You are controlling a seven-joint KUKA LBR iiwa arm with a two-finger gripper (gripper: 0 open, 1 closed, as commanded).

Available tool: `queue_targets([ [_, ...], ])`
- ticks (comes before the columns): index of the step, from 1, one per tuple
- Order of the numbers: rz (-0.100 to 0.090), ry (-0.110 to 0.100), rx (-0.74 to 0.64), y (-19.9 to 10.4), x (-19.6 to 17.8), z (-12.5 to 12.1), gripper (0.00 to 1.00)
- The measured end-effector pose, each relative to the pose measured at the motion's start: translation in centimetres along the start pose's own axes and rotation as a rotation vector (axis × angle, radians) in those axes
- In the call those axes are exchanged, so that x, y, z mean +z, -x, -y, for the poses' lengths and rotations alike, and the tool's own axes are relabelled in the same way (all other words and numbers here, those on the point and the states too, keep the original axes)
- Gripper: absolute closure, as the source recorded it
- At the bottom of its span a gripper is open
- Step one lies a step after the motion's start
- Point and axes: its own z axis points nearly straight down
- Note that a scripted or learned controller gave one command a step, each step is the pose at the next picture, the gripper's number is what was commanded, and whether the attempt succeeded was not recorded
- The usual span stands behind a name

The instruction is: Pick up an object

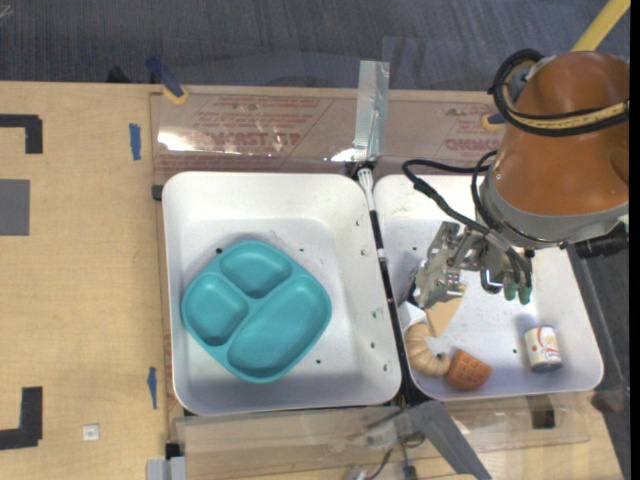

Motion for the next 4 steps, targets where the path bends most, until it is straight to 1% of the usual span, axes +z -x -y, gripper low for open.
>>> queue_targets([
  [1, -0.008, 0.003, -0.714, 2.5, 5.5, -3.7, 1.00],
  [2, -0.010, 0.006, -0.854, -1.7, 19.5, -9.8, 1.00],
  [3, 0.000, 0.006, -0.610, -1.6, 9.4, -17.5, 1.00],
  [4, -0.011, -0.001, -0.236, -2.8, 15.3, -18.0, 1.00],
])
